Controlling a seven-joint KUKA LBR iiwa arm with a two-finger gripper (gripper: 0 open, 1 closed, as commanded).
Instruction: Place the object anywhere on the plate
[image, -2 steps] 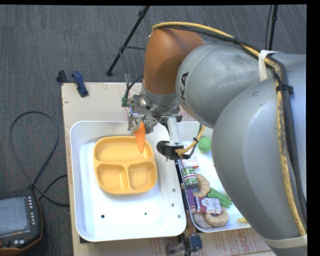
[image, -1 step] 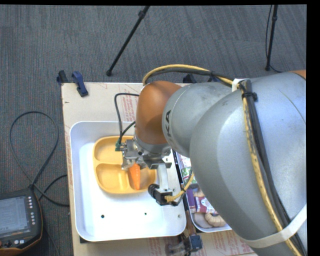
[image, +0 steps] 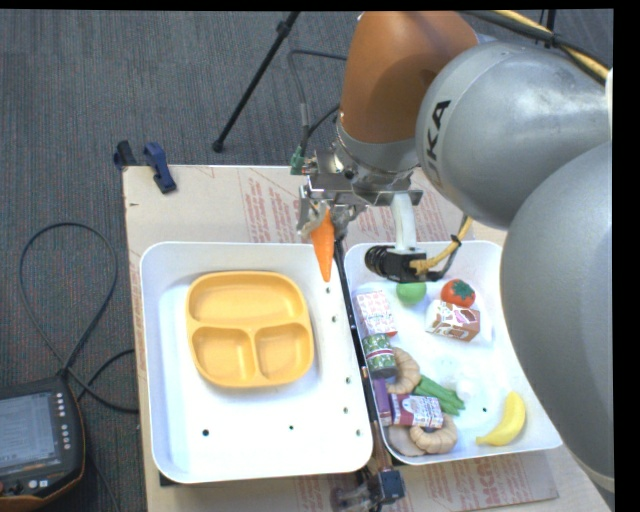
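Plate (image: 250, 328) in left bin (image: 170, 420) — toys right

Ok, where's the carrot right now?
The carrot hangs tip-down from the end effector, at the left bin's upper right corner, up and right of the yellow plate.

The yellow plate (image: 250, 328) looks like smooth, matt plastic; the white bins (image: 160, 300) glossy plastic; the tabletop (image: 215, 205) bare printed cardboard.

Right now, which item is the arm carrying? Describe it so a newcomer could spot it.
Find the left white bin holding the yellow divided plate. Above that bin's top right corner, the claw grips a small orange plastic carrot, hanging point down. It's the only item off the bins.
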